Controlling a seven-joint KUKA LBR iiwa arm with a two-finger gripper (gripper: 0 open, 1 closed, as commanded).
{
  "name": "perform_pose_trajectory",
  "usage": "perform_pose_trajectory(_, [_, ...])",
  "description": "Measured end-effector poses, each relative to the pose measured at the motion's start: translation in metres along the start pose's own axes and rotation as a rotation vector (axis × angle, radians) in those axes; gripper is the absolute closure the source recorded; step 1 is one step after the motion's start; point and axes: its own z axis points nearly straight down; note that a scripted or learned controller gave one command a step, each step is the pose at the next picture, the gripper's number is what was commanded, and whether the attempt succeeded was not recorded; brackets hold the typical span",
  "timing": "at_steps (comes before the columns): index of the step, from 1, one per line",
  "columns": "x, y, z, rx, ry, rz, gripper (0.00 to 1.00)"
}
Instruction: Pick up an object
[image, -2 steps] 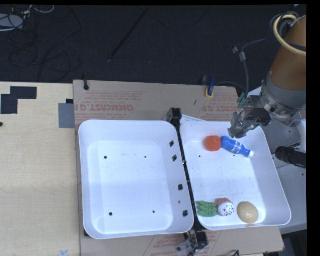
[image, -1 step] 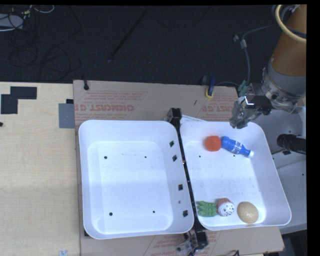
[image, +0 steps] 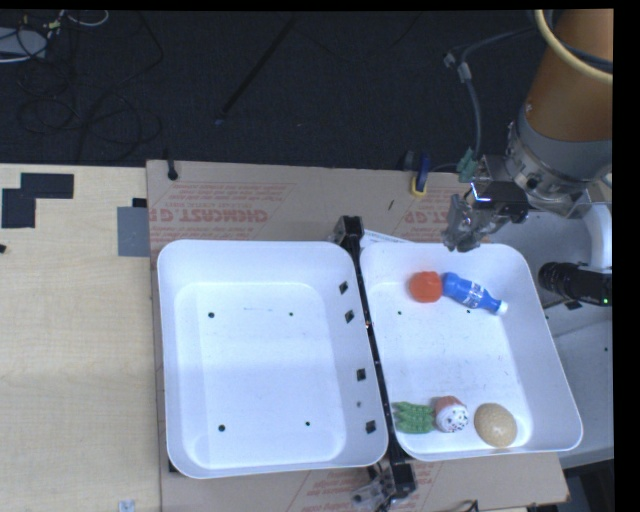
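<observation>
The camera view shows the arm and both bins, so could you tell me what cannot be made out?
- Gripper: small and dark above the right bin's far rim; finger state unreadable.
- Arm: cut off by the top edge.
- Green object: too small to identify.

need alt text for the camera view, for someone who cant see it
A grey-and-orange robot arm's gripper hovers over the far edge of the right white bin, which holds an orange ball, a blue bottle, a green toy, a spotted white ball and a tan egg-shaped object.
</observation>
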Motion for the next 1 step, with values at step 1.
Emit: perform_pose_trajectory(1, [0.0386, 0.0013, 0.1051, 0.012, 0.0, -0.001, 1.0])
